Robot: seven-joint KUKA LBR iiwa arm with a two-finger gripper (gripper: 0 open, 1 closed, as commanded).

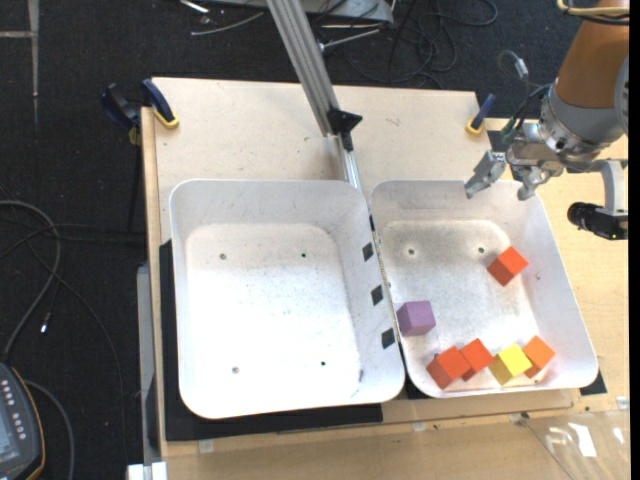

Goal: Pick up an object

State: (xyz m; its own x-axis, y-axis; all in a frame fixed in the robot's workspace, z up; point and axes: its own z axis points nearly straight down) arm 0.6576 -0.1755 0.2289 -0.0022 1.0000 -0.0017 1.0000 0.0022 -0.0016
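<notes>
My gripper (505, 181) hangs open above the far edge of the right bin (560, 268), with nothing between its fingers. In that bin lie an orange cube (508, 265) near the right wall, a purple cube (416, 317) near the left wall, and along the near edge a red cube (450, 365), a second orange cube (477, 353), a yellow cube (514, 361) and a third orange cube (538, 352). The lone orange cube sits below the gripper, toward the near side.
The left bin (180, 268) stands beside the right one. A slanted metal pole (305, 53) reaches down to the gap between the bins. Clamps (160, 103) grip the board's far corners. Cables lie on the floor beyond.
</notes>
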